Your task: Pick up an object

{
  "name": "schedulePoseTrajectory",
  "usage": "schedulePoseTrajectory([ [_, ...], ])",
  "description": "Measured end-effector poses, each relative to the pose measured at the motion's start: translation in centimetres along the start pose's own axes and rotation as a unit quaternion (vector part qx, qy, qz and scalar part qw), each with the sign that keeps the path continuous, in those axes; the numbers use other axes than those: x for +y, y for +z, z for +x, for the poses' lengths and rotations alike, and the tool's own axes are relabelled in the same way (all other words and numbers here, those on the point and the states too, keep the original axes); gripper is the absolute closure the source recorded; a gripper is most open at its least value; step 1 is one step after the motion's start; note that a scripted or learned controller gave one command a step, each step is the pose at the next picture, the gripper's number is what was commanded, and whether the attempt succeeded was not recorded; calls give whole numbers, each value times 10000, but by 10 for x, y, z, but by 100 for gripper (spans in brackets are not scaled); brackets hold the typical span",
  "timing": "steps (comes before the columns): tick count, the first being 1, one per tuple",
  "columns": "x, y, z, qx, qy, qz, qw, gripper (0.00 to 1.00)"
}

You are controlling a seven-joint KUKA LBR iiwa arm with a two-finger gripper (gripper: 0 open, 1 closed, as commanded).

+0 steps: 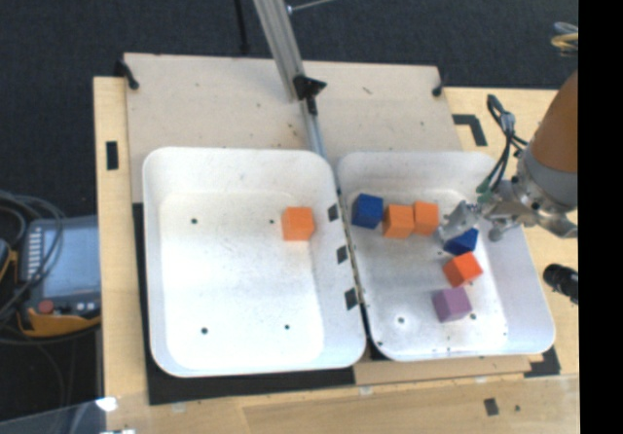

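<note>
My gripper (477,223) hangs over the right bin (516,325), near its right side, on the grey arm with the orange band. Directly below and touching its tip lies a blue cube (462,242). An orange cube (463,269) sits just in front of that cube, and a purple cube (452,305) lies further forward. To the gripper's left stand another blue cube (367,211) and two orange cubes (399,221) (425,217) in a row. One orange cube (298,224) lies in the left bin (195,325).
A slanted metal pole (277,23) rises from behind the seam between the bins. Cables (501,130) trail by the arm at the right. A device with a screen (58,262) sits off the bench to the left.
</note>
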State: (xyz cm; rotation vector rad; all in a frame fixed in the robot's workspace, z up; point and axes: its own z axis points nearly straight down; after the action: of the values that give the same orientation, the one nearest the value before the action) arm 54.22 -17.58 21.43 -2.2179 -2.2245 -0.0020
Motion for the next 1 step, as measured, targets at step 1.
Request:
schedulePoseTrajectory([
  [1,0,0,0,-1,7,-4,10000,0],
])
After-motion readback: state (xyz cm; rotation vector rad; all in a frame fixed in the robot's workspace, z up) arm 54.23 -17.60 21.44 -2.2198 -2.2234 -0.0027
